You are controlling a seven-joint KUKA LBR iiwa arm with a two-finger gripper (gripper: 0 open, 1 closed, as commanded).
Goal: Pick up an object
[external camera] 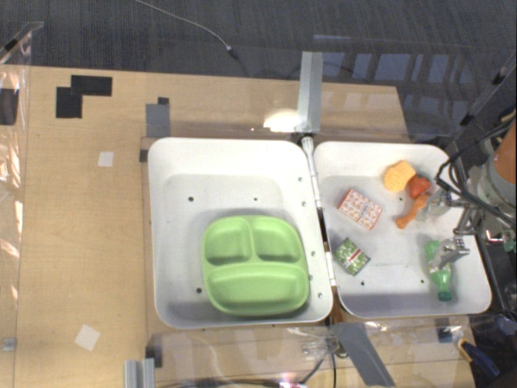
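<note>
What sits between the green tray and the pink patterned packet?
In the camera view: bare floor of the left bin, then the rims where both bins meet, between green tray and pink packet.

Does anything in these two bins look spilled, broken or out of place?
Nothing looks spilled or broken. The green tray sits flat in the left bin. In the right bin, the small packets, orange pieces and green bottle lie scattered at odd angles.
</note>
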